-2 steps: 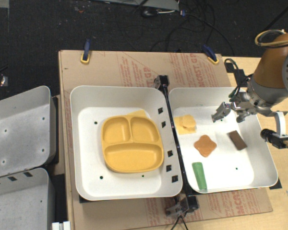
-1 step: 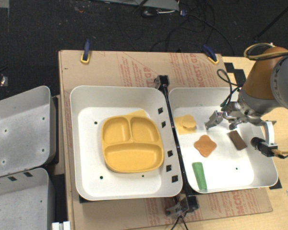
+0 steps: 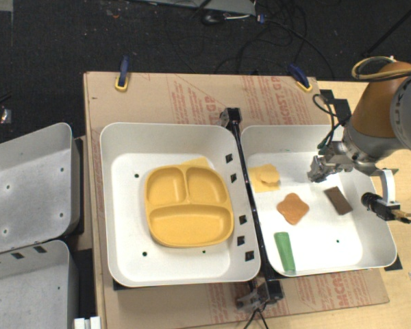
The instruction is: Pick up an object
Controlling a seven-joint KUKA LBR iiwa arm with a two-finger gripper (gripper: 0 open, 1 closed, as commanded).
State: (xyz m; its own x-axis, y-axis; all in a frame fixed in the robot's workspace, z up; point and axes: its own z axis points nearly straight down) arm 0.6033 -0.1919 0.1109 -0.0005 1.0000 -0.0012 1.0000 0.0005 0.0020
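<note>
In the right bin (image 3: 370, 256) lie several small objects: a pale yellow block (image 3: 265, 177) near the left wall, an orange-brown toast-shaped piece (image 3: 292, 208) in the middle, a green cylinder (image 3: 283, 251) at the front, and a dark brown rectangular bar (image 3: 337, 200) to the right. My gripper (image 3: 320, 169) hangs over the back part of this bin, just up and left of the brown bar and right of the yellow block. Nothing shows in its grasp.
The left bin (image 3: 116, 184) holds a yellow divided plate (image 3: 189, 206). A black divider (image 3: 243, 197) runs between the bins. The arm's orange band (image 3: 373, 105) reaches in from the right. Grey trays (image 3: 27, 184) sit off the bench at left.
</note>
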